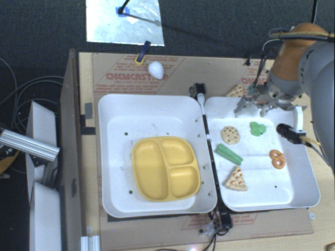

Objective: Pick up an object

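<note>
The right bin [301, 192] holds a round speckled cookie [230, 135], a green leafy piece [257, 128], a green stick [229, 154], an orange pretzel [277, 159] and a pizza slice [236, 180]. My gripper [255, 107] hangs over the back edge of this bin, just above and behind the green leafy piece. Its two grey fingers stand apart, open, with nothing between them.
The left bin [112, 119] contains a yellow divided plate [165, 167]. On the cardboard behind the bins lie a white egg-shaped thing [155, 69], a small yellow and blue object [141, 54] and another pizza-like piece [235, 91]. The arm comes in from the right.
</note>
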{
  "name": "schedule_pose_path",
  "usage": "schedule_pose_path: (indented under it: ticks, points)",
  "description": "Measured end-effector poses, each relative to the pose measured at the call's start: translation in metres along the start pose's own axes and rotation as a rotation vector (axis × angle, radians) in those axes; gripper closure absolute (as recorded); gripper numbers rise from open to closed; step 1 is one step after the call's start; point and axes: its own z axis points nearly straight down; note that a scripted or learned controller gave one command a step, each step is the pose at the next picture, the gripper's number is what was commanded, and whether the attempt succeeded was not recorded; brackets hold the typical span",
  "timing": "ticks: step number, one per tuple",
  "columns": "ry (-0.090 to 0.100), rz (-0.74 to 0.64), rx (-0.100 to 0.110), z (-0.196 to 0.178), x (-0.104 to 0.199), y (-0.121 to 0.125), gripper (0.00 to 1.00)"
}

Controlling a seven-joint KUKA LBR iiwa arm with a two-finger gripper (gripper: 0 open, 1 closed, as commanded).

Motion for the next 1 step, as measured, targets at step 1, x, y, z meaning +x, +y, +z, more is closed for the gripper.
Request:
schedule_pose_path:
  ticks: [1]
  points:
    - [0.003, -0.002, 0.008, 0.0378, 0.0485, -0.0471, 0.0]
